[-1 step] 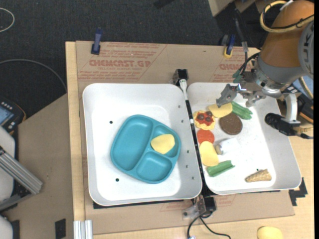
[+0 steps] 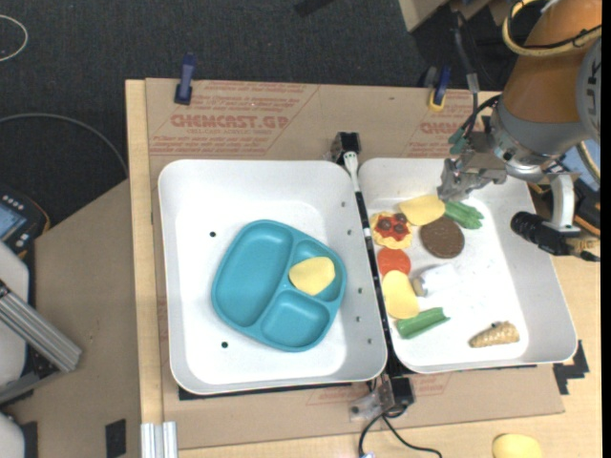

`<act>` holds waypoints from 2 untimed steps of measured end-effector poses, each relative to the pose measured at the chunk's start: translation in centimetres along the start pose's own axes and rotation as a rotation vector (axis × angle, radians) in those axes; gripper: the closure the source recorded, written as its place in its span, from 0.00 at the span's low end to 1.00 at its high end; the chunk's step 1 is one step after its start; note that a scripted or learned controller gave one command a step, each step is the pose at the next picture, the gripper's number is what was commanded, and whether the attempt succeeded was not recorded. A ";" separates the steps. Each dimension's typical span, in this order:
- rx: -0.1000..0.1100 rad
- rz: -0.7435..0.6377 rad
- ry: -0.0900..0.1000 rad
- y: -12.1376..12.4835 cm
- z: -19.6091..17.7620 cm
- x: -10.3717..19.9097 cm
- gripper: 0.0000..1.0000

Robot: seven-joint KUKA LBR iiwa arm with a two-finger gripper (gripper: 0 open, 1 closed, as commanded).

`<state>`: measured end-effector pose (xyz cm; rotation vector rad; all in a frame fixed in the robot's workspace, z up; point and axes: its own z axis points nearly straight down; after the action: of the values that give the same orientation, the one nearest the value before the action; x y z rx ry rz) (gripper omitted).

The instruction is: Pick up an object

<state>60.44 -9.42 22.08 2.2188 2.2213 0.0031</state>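
White right bin point(image 2: 535, 284) holds all food items unlifted. Gripper point(image 2: 456, 185) sits at its eleven o'clock, near green piece point(image 2: 464, 214); its state cannot be told. Pick outstanding.

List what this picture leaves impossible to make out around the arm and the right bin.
- Gripper: small and dark against the arm's wrist in the camera view; whether it holds anything is unreadable.
- Green item: partly covered by the gripper, so its full shape is hidden.
- Yellow object: cut off by the bottom edge.
- Small pale item beside the brown disc: too small to identify.
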 end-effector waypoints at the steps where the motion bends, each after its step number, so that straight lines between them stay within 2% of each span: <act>1: -0.006 -0.005 0.001 -2.5 -6.8 4.6 1.00; 2: 0.011 0.006 0.000 -6.1 -1.2 1.0 1.00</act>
<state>54.36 -8.45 23.27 2.2308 2.2207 -0.0087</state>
